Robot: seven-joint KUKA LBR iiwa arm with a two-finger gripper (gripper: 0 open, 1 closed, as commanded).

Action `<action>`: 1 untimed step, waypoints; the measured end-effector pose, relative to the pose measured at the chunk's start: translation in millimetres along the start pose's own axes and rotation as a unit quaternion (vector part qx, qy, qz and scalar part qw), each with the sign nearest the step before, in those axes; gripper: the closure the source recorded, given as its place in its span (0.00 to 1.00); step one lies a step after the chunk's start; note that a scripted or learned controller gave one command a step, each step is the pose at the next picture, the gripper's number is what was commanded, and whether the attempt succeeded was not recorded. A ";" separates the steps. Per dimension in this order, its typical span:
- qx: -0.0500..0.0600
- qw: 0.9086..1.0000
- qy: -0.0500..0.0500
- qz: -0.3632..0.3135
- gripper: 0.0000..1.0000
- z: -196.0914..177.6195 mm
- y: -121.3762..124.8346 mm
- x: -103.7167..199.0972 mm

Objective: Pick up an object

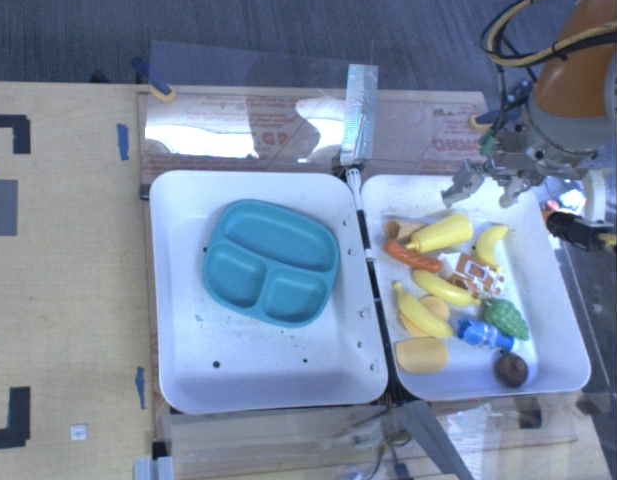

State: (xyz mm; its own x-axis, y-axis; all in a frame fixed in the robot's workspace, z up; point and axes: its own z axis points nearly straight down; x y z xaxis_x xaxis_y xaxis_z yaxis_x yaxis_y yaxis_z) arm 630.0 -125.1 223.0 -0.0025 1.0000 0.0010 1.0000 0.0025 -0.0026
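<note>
Above the far edge of the right shallow white bin (566, 298), the two-finger gripper (485, 185) is seen with fingers spread wide, nothing between them. Inside that bin, toy foods are heaped, a yellow plastic corn cob (440, 234) lying nearest the gripper.

Orange-banded grey arm (584, 63) with looped black and yellow cables and a metallic grey end effector (485, 182).
</note>
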 end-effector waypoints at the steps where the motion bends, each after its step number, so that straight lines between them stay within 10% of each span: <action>1: -0.004 1.000 -0.001 -0.030 0.00 135.1 -15.3 18.6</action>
State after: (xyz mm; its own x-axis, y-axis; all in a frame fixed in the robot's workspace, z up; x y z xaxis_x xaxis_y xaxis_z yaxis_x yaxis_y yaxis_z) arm 614.4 -106.4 88.0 -0.0619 0.9981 -0.0013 0.9981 0.0619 0.0063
